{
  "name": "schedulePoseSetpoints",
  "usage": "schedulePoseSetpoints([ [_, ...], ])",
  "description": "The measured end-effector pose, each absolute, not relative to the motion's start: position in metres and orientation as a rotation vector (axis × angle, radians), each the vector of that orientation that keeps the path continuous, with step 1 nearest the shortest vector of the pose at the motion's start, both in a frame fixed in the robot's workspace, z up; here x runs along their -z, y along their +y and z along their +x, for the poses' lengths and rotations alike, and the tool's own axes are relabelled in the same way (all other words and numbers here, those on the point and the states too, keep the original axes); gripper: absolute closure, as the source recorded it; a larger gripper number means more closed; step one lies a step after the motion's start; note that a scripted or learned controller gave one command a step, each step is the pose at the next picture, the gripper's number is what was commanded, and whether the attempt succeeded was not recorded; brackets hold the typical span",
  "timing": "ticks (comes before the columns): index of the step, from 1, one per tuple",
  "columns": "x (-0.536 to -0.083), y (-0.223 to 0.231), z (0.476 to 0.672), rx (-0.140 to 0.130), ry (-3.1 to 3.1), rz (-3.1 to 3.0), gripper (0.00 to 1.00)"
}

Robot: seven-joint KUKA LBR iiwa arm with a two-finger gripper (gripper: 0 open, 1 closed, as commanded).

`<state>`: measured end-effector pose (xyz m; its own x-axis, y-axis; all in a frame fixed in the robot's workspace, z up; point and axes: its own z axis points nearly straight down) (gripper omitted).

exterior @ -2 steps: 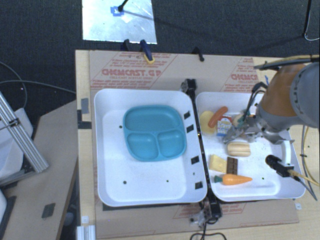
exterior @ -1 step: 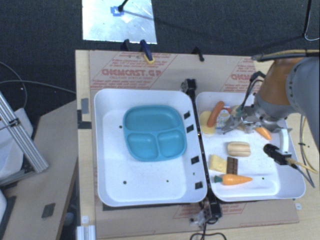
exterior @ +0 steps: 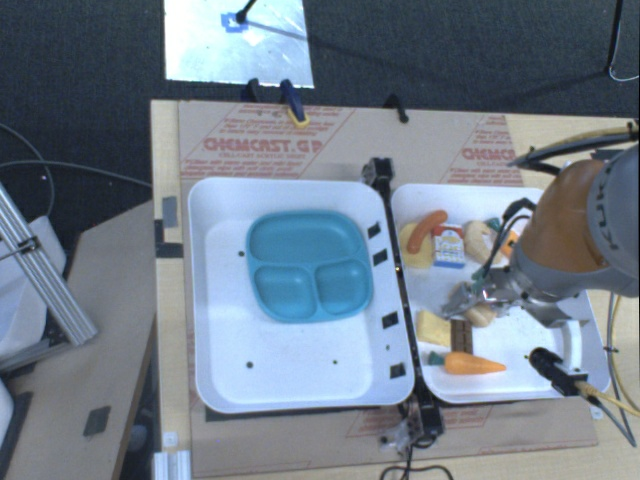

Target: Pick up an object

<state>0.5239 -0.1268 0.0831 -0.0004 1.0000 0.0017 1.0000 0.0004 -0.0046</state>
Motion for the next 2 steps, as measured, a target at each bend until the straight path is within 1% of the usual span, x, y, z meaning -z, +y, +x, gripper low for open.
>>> schedulePoseSetpoints([
  [1,-0.093,-0.128,0.528,0.001,-2.224,-2.221,1.0],
  [2,-0.188,-0.003,0.537,0.013,-2.242,-2.204,1.0],
])
